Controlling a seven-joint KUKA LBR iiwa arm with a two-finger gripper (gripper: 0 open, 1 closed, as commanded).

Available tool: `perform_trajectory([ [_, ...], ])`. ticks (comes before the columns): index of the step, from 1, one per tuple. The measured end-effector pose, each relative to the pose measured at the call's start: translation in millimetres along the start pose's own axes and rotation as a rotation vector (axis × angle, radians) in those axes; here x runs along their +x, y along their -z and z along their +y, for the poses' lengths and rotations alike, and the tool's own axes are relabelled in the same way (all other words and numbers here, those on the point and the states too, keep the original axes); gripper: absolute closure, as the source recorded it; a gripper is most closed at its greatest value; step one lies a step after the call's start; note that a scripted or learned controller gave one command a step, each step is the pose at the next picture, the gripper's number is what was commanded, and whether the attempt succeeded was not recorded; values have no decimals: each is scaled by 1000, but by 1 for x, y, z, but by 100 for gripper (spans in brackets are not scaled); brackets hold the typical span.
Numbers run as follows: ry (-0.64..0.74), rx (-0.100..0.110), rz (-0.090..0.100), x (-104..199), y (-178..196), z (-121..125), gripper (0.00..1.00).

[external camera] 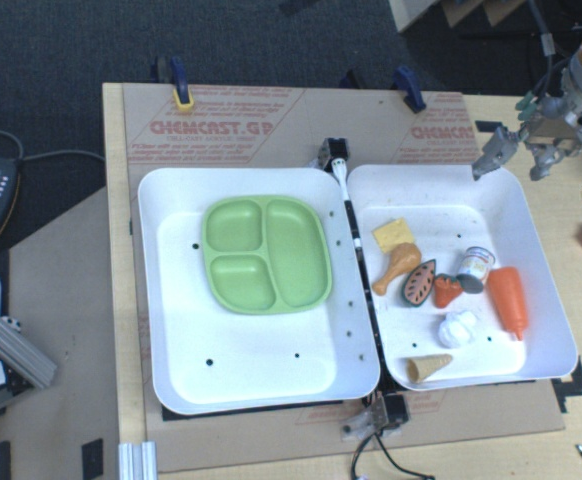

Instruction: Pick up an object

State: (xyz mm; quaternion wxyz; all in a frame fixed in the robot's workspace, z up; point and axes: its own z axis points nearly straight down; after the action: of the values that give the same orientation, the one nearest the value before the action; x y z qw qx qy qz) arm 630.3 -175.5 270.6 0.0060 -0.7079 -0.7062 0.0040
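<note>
The gripper point(517, 156) hangs above the far right corner of the right bin point(531, 218), its two grey fingers point(491, 155) spread apart with nothing between them, well clear of everything lying below. Down in that bin the toy food sits in a loose cluster: a yellow cheese wedge point(392, 234) toward the back, a tan chicken drumstick point(397, 266) just in front of it, and a watermelon slice point(420, 283) touching or nearly touching the drumstick's right side. Just beside the slice lies a red strawberry point(447, 290), and behind that a small tin can point(476, 266) on its side. An orange carrot point(510, 300) lies along the right side of the bin, near the wall. Closer to the front edge there is a small white object point(458, 330) I cannot make out, and an ice cream cone point(427, 367). The left bin point(171, 298) holds a green divided plate point(267, 254), flat, three compartments.
</note>
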Motion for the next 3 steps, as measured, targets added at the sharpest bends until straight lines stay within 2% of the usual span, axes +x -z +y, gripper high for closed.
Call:
perform_trajectory([
  [1, 3, -14, -3, 1, 9, 2, 0],
  [3, 3, -7, -1, 11, -115, -2, 0],
])
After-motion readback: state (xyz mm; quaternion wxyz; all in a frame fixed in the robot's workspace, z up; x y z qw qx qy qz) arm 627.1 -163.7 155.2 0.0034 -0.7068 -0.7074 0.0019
